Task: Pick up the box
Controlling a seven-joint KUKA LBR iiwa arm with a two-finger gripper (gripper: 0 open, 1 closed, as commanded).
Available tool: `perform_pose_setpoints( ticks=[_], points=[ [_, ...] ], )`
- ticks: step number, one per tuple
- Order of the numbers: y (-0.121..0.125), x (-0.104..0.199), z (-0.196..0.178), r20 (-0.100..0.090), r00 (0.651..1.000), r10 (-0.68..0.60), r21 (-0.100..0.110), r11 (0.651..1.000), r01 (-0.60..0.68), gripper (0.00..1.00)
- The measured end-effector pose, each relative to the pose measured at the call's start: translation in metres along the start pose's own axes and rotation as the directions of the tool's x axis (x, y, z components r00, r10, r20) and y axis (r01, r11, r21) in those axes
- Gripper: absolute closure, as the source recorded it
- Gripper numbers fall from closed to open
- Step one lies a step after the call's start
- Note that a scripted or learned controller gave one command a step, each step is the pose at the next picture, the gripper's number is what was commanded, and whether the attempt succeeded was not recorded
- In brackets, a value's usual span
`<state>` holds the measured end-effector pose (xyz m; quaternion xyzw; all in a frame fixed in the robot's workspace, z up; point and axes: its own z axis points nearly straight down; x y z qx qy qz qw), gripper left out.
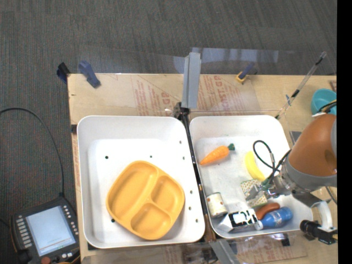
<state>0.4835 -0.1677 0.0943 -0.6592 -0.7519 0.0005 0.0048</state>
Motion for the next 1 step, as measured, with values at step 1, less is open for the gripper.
perform_pose_setpoints(
  ticks=[1],
  points=[
    [0.0704,0.1029,-0.0917,0.004,0.985,0.175,-0.004,0.985,-0.175,1.00]
  ],
)
